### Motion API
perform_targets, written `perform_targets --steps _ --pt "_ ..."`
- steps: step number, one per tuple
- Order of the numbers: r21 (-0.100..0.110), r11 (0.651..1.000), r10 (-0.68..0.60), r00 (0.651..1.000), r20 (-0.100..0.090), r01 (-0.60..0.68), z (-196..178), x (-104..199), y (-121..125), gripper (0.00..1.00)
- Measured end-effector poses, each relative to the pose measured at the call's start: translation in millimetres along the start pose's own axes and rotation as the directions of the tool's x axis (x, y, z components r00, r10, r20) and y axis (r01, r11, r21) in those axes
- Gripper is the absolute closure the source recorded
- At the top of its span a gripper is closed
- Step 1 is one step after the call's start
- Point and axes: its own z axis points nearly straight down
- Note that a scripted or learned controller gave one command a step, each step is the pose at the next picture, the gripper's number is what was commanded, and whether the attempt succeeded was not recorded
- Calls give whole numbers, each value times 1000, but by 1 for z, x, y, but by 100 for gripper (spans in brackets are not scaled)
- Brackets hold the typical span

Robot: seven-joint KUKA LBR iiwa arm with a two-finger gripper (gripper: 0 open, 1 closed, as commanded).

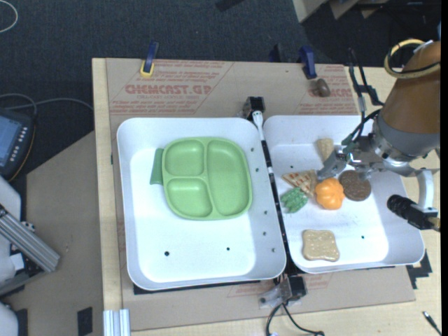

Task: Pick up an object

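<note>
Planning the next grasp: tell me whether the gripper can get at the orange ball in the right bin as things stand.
Probably yes. The gripper hangs just above the orange ball, whose top is uncovered. The brown disc and the waffle piece crowd its sides, so a finger may catch on them.

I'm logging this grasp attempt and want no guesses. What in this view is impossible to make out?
- Camera view: gripper fingers are small and blurred, so their state is unclear.
- Brown disc: its upper edge is hidden by the gripper; contact is unclear.
- Pale piece near the bin's back: too small to identify.
- Arm: cut off by the right edge.
</note>
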Motion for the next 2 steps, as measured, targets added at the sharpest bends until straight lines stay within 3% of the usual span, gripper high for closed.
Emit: perform_targets --steps 2 --pt "-2 1000 -1 1000 0 1 105 6 1 0"
